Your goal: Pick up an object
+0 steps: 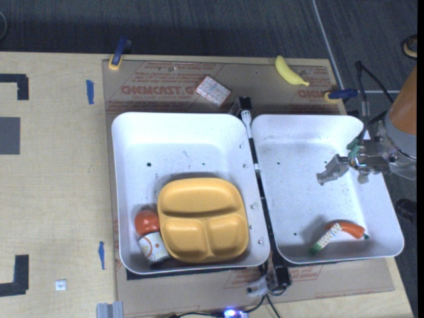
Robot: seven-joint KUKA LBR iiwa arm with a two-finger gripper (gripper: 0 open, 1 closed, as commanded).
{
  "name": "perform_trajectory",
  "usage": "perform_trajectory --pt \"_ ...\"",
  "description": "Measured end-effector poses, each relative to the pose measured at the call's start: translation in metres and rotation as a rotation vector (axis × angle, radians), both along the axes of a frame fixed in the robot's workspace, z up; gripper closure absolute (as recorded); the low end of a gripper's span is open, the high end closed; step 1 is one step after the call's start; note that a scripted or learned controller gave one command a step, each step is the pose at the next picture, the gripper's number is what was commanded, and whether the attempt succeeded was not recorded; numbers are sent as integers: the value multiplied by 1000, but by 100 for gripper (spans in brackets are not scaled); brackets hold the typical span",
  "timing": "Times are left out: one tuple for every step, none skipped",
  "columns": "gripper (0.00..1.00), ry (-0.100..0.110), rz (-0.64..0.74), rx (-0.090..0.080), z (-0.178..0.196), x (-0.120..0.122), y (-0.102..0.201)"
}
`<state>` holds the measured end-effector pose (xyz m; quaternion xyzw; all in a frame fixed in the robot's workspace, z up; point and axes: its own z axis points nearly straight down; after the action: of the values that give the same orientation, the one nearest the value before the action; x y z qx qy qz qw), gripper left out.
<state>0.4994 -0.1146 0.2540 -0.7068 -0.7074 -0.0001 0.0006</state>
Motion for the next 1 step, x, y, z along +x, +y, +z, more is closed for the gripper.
perform_trajectory --pt "0 0 -2 -1 -75 -20 -110"
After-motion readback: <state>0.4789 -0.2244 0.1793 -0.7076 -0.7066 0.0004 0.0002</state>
